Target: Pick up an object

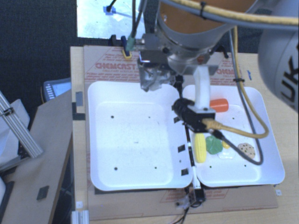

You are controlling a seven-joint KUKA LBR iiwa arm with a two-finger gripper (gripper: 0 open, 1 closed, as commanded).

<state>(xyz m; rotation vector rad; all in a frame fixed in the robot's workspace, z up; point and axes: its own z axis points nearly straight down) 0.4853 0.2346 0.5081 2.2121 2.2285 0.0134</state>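
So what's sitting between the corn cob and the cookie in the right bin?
In the camera view, a green leafy piece lies between the yellow corn cob and the cookie, against the cob, with a small pale item just below it.

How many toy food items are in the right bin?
4: an orange piece at the back, a yellow corn cob near the divider, a green piece beside it, and a cookie further right. The arm may hide others.

two shallow white bins [135, 139] side by side on a printed cardboard sheet [112, 65] atop the bench [56, 125]
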